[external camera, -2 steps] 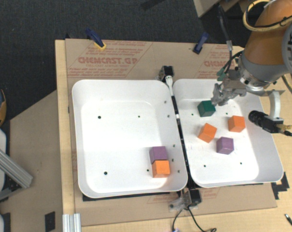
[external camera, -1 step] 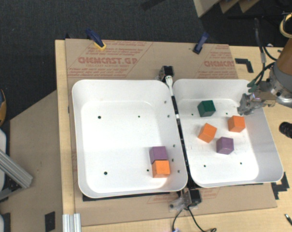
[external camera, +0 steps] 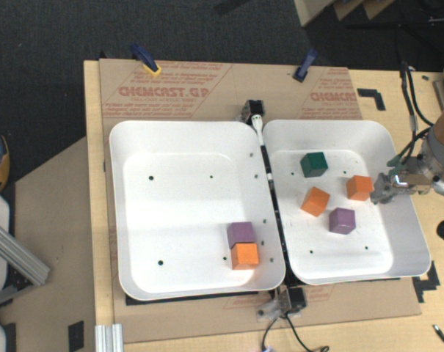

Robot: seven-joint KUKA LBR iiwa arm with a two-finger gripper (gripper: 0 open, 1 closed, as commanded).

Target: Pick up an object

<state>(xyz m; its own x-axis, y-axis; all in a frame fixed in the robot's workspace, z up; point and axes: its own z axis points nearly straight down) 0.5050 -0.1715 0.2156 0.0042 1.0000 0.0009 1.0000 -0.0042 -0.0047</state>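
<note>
The right bin holds several small cubes: a green one, an orange one, a second orange one and a purple one. In the left bin, near its front right corner, a purple cube touches an orange cube. My gripper reaches in over the right bin's right side, just to the right of the second orange cube and very close to it. Nothing is visibly held.
Both bins rest on a cardboard sheet held by blue clamps at the back. A black clip joins the bins at the back and another at the front. Cables hang at the right.
</note>
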